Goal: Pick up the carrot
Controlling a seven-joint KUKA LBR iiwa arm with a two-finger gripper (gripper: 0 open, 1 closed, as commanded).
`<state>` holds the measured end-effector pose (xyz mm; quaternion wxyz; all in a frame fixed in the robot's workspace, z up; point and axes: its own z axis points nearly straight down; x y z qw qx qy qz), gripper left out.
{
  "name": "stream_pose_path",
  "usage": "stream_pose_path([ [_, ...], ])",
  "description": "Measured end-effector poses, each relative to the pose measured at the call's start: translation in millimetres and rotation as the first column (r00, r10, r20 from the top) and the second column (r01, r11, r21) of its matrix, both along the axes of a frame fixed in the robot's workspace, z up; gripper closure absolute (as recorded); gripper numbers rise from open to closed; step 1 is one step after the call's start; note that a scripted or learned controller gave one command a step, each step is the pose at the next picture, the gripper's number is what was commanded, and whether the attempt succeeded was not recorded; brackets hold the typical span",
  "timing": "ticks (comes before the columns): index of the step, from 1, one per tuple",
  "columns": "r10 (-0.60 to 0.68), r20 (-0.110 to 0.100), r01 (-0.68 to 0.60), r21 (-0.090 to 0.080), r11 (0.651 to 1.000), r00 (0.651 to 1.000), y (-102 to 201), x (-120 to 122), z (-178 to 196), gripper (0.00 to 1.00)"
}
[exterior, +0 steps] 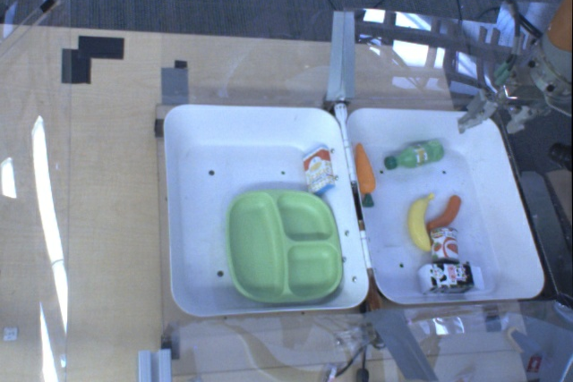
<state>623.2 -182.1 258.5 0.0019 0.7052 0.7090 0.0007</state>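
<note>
While the arm (548,58) is hanging at the right edge, above the far right corner of the right bin (515,183), we are keeping our gripper (488,110) well apart from the carrot (363,173); whether it is open or closed we cannot tell. That carrot is lying against the right bin's left wall, a green bottle (414,155) near it. A banana (419,223) and sausage (445,212) are lying closer to us. A green divided plate (285,245) is sitting in the left bin (192,192).
</note>
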Motion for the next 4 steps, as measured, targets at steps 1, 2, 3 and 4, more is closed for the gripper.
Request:
stream_pose_path([
  [1, 0.147, 0.000, -0.147, 0.000, 0.989, 0.989, -1.7, -32.4, -139.4, 0.00],
  [2, 0.054, 0.007, -0.054, 0.000, 0.999, 0.999, 50.4, -109.4, -169.5, 0.00],
  [3, 0.057, 0.016, -0.057, 0.000, 0.998, 0.998, 51.5, -105.7, -157.1, 1.00],
  [4, -0.307, 0.003, 0.307, 0.003, 0.952, 0.952, 131.9, -92.6, -72.8, 1.00],
])
